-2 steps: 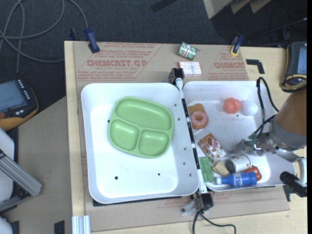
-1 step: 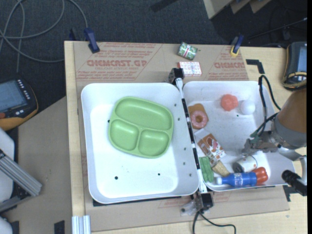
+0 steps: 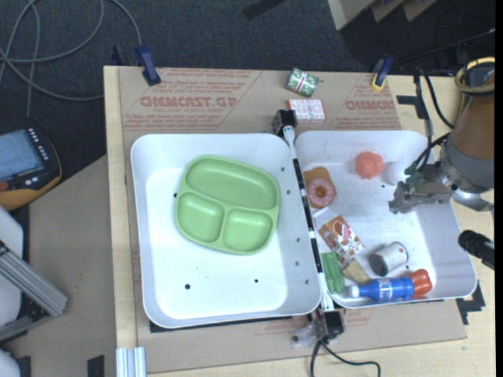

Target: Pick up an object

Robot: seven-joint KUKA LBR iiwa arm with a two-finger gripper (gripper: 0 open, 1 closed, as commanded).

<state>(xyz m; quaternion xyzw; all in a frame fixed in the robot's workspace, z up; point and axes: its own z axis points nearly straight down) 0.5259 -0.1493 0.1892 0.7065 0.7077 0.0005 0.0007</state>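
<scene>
1. The grey two-finger gripper (image 3: 402, 198) hangs low inside the right shallow white bin (image 3: 449, 254), by its right wall; whether it is spread or closed I cannot tell, and nothing is visibly caught in it.
2. Nearest, just up-left of it, lies the small round salmon-pink ball (image 3: 369, 164) (the likeliest pick). It looks light and probably soft, apt to roll, so take it across its middle.
3. Further left sits a pink-frosted ring doughnut (image 3: 320, 188); below the gripper a short silver can on its side (image 3: 389, 258) and a blue bottle with an orange cap (image 3: 391, 289).
4. Well beyond, the left white bin (image 3: 157, 234) holds a pale green divided plastic plate (image 3: 228, 204).
</scene>
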